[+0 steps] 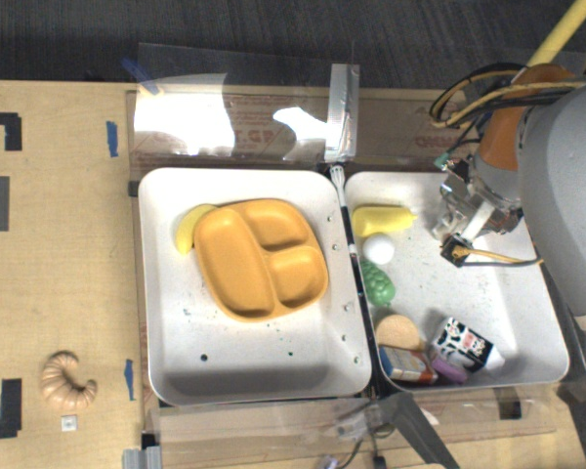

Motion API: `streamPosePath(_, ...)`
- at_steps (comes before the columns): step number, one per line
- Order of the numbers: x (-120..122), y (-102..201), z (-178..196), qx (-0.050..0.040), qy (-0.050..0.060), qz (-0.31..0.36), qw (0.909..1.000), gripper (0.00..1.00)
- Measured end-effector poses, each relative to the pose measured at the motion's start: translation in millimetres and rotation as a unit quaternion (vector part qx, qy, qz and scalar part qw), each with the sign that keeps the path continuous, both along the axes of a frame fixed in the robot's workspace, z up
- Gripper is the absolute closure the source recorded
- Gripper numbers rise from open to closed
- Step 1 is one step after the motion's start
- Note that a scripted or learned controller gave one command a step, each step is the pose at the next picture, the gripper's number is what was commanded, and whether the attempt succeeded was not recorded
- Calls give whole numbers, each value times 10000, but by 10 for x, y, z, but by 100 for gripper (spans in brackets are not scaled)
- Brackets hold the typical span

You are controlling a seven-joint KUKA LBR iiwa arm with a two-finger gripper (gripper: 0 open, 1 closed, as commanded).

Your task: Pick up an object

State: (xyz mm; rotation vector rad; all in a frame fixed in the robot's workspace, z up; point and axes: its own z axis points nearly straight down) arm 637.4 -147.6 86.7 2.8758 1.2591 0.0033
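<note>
From the overhead camera view, the gripper [461, 231] hovers over the upper part of the right bin [527, 311], nothing visibly between its jaws; whether they stand apart I cannot tell. The approach step seems in hand; next it must descend onto a target. The nearest object, a yellow block [381, 220], lies against the bin's left wall.
</note>
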Motion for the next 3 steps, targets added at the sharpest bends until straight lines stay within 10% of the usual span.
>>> streamPosePath(1, -30, 688, 1723, 7, -37, 365, 9993, 100)
streamPosePath(2, 199, 276, 1476, -4, 15, 1314, 9913, 100)
streamPosePath(3, -460, 635, 1864, 7, 16, 2646, 9644, 100)
